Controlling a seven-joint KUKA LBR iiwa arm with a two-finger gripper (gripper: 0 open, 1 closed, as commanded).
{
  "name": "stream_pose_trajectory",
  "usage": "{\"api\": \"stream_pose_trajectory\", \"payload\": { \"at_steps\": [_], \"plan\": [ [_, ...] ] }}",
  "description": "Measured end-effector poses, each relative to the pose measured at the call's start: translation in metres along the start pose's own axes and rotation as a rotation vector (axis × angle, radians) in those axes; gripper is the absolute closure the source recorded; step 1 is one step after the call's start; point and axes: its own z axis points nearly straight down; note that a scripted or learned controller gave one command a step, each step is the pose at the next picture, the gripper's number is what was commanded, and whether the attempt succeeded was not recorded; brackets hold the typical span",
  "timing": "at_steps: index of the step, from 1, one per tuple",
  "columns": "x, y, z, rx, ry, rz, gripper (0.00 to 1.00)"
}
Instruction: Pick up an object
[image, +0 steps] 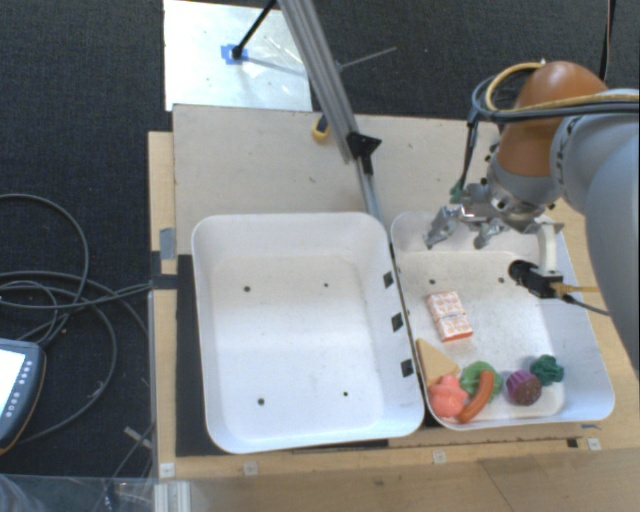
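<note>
1. Two bins sit side by side on the counter (260, 160): the left bin (300, 330) and the right bin (580, 330).
2. In the right bin, a box (449, 316) lies near the middle.
3. Along that bin's near edge, left to right: a wedge (433, 357), a tomato (448, 397), a carrot (477, 394) leaning on a leafy piece (478, 372), a round piece (523, 387), a broccoli (547, 369).
4. The gripper (464, 230) hangs over the right bin's far edge, well apart from these things.

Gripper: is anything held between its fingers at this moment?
No. The gripper hangs open over the far end of the right bin, nothing between its fingers, apart from the pink box lying nearer the camera.
</note>
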Motion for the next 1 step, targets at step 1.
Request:
{"api": "stream_pose_trajectory", "payload": {
  "at_steps": [1],
  "plan": [
    [0.0007, 0.0001, 0.0484, -0.002, 0.0, -0.001, 0.0]
  ]
}}
